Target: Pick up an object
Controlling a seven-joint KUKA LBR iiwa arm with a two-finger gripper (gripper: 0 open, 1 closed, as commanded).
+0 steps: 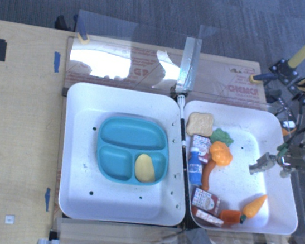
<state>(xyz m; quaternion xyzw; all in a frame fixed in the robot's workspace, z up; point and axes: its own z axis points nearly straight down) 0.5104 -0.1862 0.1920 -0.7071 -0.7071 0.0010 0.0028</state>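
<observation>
We note two bins side by side. Left bin (77,136) holds a divided tray (117,142), a potato (145,168) in its lower right compartment. Right bin (253,127) holds clutter along its left wall.

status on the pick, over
Gripper above right bin, jaws holding nothing. Orange carrot nearest, loose by the bin's right wall. Path to it clear; remaining items clustered along the left wall.

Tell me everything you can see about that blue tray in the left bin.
The blue tray is a turquoise, plastic-looking plate with rounded corners, lying flat in the middle of the left white bin. It has three compartments: one long one across the far side, two smaller ones nearer. A pale yellow, potato-like object rests in the near right compartment.
</observation>
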